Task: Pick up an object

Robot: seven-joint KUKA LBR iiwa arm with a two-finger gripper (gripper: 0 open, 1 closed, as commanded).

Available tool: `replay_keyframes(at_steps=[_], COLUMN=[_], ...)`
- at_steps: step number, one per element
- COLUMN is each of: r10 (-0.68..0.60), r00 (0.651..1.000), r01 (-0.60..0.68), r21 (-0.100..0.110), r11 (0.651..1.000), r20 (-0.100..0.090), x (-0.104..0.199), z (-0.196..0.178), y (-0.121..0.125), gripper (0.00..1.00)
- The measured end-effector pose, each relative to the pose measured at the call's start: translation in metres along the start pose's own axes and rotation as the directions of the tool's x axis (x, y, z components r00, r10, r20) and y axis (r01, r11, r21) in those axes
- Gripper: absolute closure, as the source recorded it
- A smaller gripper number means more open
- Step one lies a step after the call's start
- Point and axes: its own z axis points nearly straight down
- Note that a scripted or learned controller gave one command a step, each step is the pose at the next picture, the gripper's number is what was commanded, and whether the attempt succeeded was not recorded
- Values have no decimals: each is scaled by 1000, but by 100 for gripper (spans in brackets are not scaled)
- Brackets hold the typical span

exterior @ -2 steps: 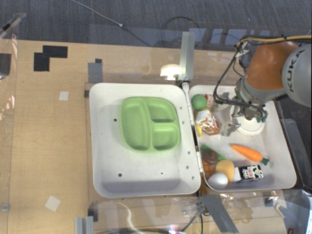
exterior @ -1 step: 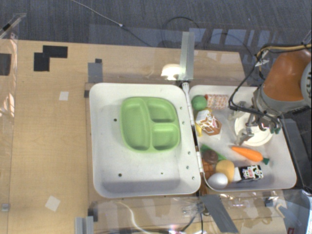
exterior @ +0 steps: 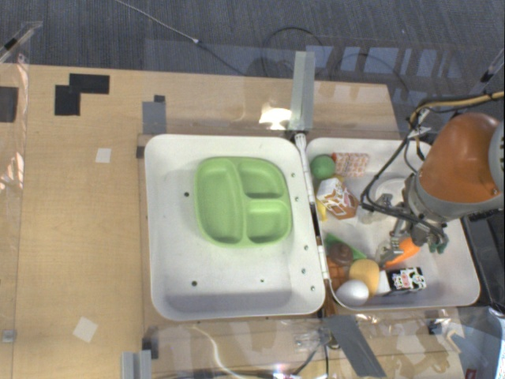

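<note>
Two shallow white bins: the left bin (exterior: 170,212) holds one green divided plastic plate (exterior: 241,200); in the right bin (exterior: 465,279), the two-finger gripper (exterior: 402,249) grasps one orange carrot-shaped toy (exterior: 407,250).

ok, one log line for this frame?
arm: over right bin | gripper: low, at orange item | grasp: unconfirmed | left bin: green divided tray | nearby: yellow item, white egg

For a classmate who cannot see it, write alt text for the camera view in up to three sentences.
A grey arm's gripper hangs low over an orange object in the right bin, among small toy foods. The left bin holds a green divided tray.
</note>
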Motion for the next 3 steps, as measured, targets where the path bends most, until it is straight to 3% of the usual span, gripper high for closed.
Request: replay_keyframes(at_steps=[1,2,3], r10=[-8,-353,-697], r00=[1000,935,717], r01=[7,353,697], r21=[2,-2,-8], r11=[1000,935,717], r20=[16,-4,-4], x=[-5,-12,-16], z=[-13,-79,-51], y=[1,-40,-60], gripper=[100,100,100])
